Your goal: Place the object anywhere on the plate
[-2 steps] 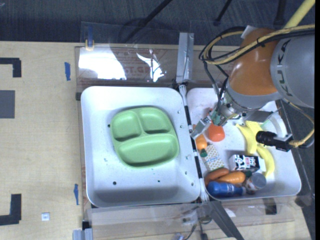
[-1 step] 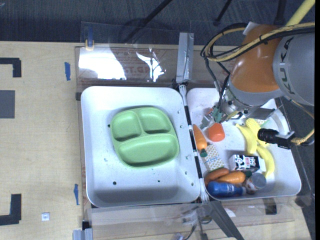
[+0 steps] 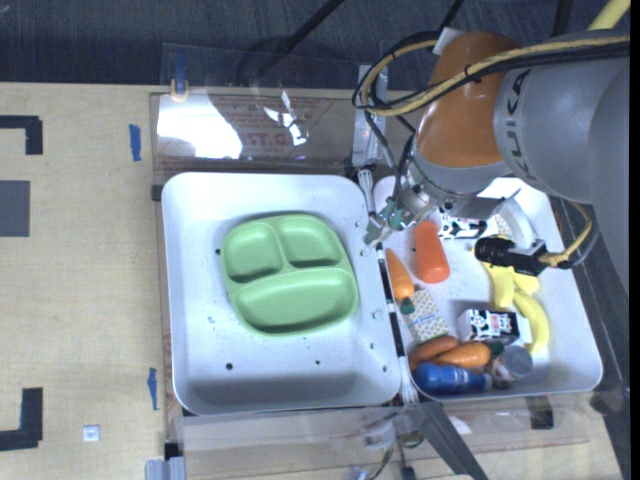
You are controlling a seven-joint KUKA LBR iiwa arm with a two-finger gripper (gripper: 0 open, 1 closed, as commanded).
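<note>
— Where's the claw from where you stand?

— The two-finger metal gripper (image 3: 385, 220) hangs off the grey arm with the orange band (image 3: 470, 118), right over the seam between the two shallow white bins. Its tip sits at the left bin's (image 3: 190, 268) two o'clock corner. Whether the fingers are spread or pinched, I cannot tell; it's too small and blurred. I see nothing between them.

— And the plate?

— The green three-compartment plastic plate (image 3: 289, 271) lies in the middle of the left bin, two small wells at twelve o'clock, one long well at six. It's well apart from the gripper.

— The things to pick?

— All in the right bin (image 3: 575, 353). An orange-red cylinder (image 3: 432, 251) stands just at four o'clock of the gripper. A toy carrot with a green end (image 3: 401, 277) lies along the bin's nine o'clock wall. A yellow banana (image 3: 527, 308) is toward three o'clock, with a black-and-white patterned box (image 3: 488, 323) beside it. At six o'clock a blue bottle-shaped piece (image 3: 448, 377) lies touching another orange piece (image 3: 452, 352).
</note>
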